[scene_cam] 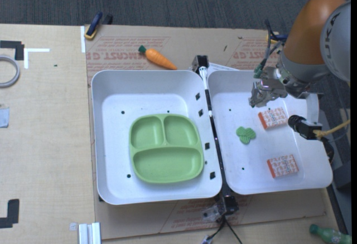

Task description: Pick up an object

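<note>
Hand (261,98) hovers beside an orange packet (273,118).

Right bin (234,179): open floor at left and centre-bottom — leaf (245,135) sits mid-floor, one orange pack (272,118) just beside gripper (261,98), other pack (283,166) near front-right corner. Black fitting (301,126) overhangs right rim. Left bin (106,142): green plate (165,148) takes centre — bare strip along back and left wall. Clips (209,126) line wall between bins.
</note>
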You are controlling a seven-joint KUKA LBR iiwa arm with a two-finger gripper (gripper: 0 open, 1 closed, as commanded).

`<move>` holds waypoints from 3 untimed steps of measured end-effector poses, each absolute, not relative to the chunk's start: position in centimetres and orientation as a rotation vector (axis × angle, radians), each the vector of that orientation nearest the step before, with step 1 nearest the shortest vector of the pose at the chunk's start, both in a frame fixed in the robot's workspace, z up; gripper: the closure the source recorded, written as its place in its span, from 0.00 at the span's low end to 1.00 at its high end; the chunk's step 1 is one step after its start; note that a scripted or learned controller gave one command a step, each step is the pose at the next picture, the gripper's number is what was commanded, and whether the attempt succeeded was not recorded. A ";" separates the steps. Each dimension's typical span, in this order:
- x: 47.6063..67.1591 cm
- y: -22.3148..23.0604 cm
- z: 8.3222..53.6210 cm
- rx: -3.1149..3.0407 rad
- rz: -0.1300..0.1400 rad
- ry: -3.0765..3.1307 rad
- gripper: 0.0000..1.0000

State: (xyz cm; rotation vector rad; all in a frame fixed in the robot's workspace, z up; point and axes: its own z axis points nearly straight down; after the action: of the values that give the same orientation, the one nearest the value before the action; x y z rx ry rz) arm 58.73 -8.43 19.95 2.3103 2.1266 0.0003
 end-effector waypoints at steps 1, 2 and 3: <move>58.7 -8.4 19.9 2.310 0.000 2.127 0.00; 56.0 -13.0 9.2 2.312 -0.001 2.127 0.00; 56.1 -13.0 10.2 2.313 0.000 2.126 1.00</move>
State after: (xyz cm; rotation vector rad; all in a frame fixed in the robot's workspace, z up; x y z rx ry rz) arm 56.11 -13.00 10.22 2.3126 2.1258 0.0000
